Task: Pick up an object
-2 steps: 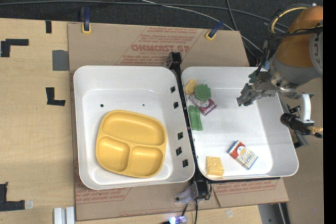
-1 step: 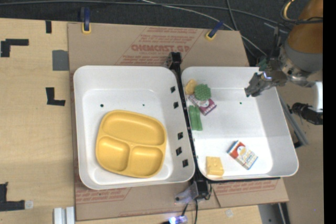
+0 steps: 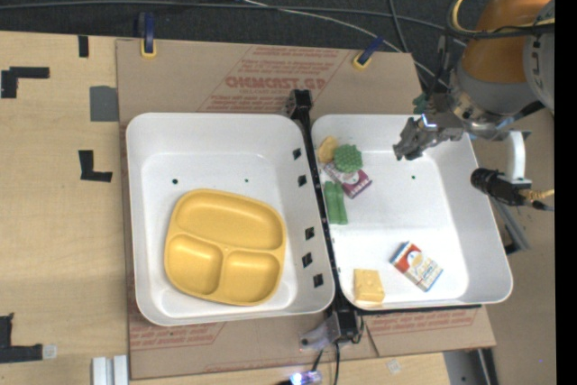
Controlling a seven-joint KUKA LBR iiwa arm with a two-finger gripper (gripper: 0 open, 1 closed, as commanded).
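My gripper [image 3: 410, 142] hangs over the far right part of the right bin [image 3: 451, 194], with nothing visible between its dark fingers. In that bin, near the divider, lie a small yellow piece [image 3: 326, 149], a green round object [image 3: 348, 159], a purple packet [image 3: 356, 183] and a green stick [image 3: 335, 204]. Close to the front wall lie a yellow block [image 3: 368, 285] and a red, white and blue box [image 3: 416, 266]. All of these are left of or in front of the gripper.
A yellow sectioned plate [image 3: 225, 246] rests in the left bin [image 3: 149, 194]. Black clips [image 3: 300, 104] run along the divider between the bins. Cables cross the dark surface behind the bench. The arm's orange band [image 3: 509, 13] stands at the upper right.
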